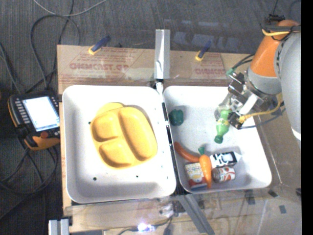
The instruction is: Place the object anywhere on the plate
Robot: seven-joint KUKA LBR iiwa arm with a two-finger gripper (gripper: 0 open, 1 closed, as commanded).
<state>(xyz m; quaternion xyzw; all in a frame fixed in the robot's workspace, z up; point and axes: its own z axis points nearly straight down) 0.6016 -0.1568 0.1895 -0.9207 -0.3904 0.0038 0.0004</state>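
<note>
A yellow plate (124,135) with three compartments lies in the left bin (78,180). My gripper (232,112) hangs over the upper right part of the right bin (254,155). It is shut on the wide end of a small green bottle (222,126). The bottle slants down and to the left, with its dark green cap lowest. The plate is well to the left of the gripper, across the wall between the two bins.
In the right bin lie a dark green lump (176,116) near the left wall, an orange carrot-like piece (185,152), a second orange piece (206,168), a small carton (194,175), a can (224,175) and a black-and-white tube (224,158). A handheld pendant (39,114) sits left of the bench.
</note>
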